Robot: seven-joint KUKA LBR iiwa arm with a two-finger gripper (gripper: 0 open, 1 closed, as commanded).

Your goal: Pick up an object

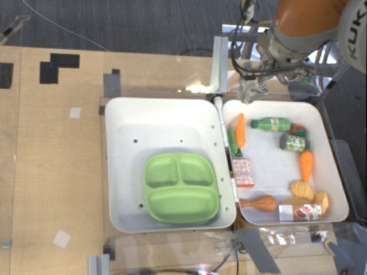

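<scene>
At the near edge of the right bin (335,171), objects crowd the front wall: a drumstick (259,203) lying flat, a small red-and-white labelled bottle (300,212) on its side, and crinkly tan pieces (305,191) just beside it. Label print too small to read. Up the right wall, an orange carrot (307,164) stands lengthwise, near a green can (293,142). Along the dividing wall, a pink-and-white carton (243,172), print unreadable, lies below a second carrot (240,130) and a green item (232,139) pressed against the divider. Open white floor sits in the bin's middle, between the carton and the right-hand carrot. Toward the far wall, a green bottle (270,124) lies on its side. Left bin (123,130): a green divided plate (181,187) fills the near half; far half is bare floor. Beyond the far rim of the right bin, the gripper (250,91) hangs above the bench edge, apart from every object; whether it is spread or closed cannot be told, and nothing is seen in it. On the arm (312,16), partial lettering "KU" shows at the frame's right.
</scene>
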